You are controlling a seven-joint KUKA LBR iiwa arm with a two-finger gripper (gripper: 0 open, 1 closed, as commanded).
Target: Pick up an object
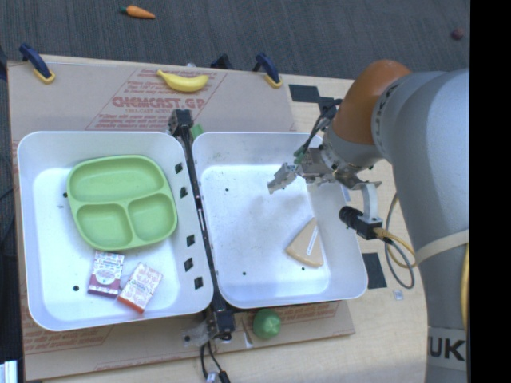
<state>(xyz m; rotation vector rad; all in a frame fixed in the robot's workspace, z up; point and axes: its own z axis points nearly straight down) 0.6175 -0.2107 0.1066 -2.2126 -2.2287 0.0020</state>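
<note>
A tan wedge-shaped piece, like a cheese slice, lies in the right bin near its right wall. My gripper hangs over the upper middle of that bin, up and to the left of the wedge and apart from it. Nothing shows between its fingers. In the left bin sit a green divided plate and two small snack packets, one dark red and one orange.
A yellow banana lies on the cardboard behind the bins. A green ball rests in front of the right bin. A small carrot lies on the floor far back. The grey arm fills the right side.
</note>
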